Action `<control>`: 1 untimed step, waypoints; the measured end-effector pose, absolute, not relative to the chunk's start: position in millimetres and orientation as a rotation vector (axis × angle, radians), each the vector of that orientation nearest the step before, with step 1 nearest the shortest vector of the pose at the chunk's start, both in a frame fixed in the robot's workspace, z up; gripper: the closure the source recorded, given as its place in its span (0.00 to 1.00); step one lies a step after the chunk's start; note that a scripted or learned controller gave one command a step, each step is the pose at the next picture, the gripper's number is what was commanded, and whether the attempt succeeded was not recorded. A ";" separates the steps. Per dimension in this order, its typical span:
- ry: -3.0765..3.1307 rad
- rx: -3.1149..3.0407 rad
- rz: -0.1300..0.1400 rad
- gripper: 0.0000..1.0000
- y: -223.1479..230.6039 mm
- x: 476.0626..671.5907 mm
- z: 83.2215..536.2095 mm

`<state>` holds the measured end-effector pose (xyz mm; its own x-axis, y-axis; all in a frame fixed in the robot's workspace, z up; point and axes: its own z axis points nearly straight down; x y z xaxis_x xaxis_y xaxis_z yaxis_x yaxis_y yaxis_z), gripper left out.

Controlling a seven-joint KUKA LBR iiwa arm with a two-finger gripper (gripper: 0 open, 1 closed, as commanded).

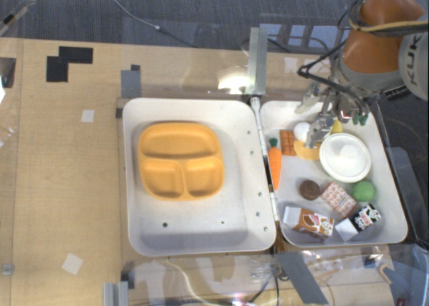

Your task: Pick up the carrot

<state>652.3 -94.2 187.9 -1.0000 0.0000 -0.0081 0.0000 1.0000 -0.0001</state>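
The carrot (274, 162) is small and orange with a green top. It lies along the left wall of the right bin (395, 221), top end pointing away from me. My gripper (320, 130) hangs over the far middle of that bin, to the right of the carrot and a little beyond it, apart from it. It sits just above a white egg (301, 129) and beside the white bowl (344, 157). Nothing of the carrot is in the gripper.
A brown wafer (287, 142) and a yellow piece (308, 153) lie between carrot and gripper. Nearer me are a brown cookie (309, 189), a green ball (363, 190) and several small cartons (312, 223). A yellow divided tray (179, 160) sits in the left bin (154, 234).
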 end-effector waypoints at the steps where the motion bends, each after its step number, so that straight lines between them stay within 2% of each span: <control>1: 3.107 -0.314 -0.006 0.00 -85.8 656.0 102.3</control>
<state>656.0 -85.8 102.3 -0.9796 -0.1999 -0.0187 -0.1998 0.9798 -0.0056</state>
